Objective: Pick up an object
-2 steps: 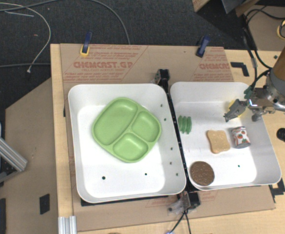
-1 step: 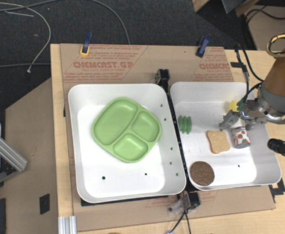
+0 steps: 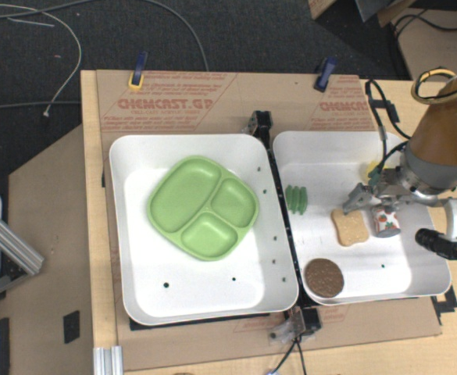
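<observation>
Arm (image 3: pixel 445 131): cut off by the right edge, only its wrist end in view.
Gripper (image 3: pixel 378 201): fingers too small and cluttered to tell their state.
Small object under gripper (image 3: pixel 385 223): red and white, partly covered, identity unclear.
Right bin (image 3: pixel 322 151): right rim hidden behind the arm.

plate (image 3: pixel 203 207): matt green plastic | bins (image 3: pixel 126 209): smooth white plastic

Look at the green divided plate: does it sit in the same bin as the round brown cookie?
No: the green divided plate lies in the left bin, the round brown cookie in the right.
</observation>
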`<state>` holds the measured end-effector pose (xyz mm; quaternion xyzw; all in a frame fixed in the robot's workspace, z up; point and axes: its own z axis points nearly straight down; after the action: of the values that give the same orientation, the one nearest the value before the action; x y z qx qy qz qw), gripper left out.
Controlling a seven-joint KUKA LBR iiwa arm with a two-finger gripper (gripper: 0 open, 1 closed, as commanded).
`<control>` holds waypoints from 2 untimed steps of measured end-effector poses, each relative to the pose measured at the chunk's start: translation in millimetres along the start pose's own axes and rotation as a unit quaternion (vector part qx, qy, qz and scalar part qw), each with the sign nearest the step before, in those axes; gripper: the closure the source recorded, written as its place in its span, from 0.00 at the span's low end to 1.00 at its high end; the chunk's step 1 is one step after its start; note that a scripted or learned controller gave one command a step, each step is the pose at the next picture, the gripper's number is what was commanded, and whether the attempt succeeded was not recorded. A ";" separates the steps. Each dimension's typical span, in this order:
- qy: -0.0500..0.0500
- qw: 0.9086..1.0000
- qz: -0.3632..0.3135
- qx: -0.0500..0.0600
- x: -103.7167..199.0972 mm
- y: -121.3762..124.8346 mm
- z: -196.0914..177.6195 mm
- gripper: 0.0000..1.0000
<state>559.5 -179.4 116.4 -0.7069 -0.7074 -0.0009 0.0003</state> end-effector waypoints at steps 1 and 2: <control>0.000 1.000 0.000 0.000 -0.1 -0.3 -10.8 1.00; -0.002 1.000 0.000 -0.003 -0.5 0.9 -75.7 1.00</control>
<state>560.4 -180.0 192.0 -0.7067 -0.7075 -0.0017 -0.0033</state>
